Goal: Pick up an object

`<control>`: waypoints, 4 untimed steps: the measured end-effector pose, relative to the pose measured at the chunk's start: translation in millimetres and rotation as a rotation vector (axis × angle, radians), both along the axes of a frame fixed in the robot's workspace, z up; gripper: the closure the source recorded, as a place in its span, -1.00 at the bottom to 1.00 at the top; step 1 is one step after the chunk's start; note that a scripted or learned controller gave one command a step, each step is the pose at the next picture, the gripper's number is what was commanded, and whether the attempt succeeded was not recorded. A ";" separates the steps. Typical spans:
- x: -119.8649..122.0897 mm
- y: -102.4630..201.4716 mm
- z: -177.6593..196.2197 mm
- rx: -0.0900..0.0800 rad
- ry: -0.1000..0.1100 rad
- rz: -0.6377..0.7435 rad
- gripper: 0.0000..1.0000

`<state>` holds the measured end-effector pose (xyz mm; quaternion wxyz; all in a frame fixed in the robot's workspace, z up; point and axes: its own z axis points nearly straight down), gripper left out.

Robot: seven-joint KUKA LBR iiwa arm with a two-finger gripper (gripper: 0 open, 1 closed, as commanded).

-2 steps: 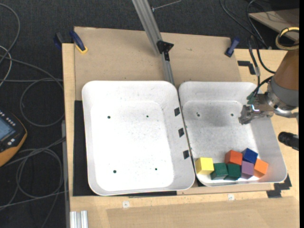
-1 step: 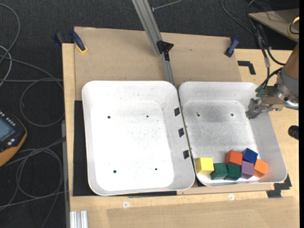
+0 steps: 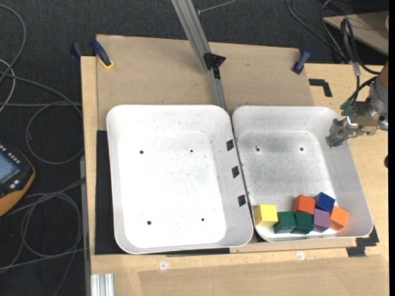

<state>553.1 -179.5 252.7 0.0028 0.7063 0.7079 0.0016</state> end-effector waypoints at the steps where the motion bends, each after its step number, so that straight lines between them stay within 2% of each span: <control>1: 9.7 54.7 -11.2 0.004 0.007 0.004 1.00; 2: 15.8 107.0 -21.4 0.004 0.008 0.004 1.00; 4: 29.7 226.2 -3.2 0.005 0.005 0.005 1.00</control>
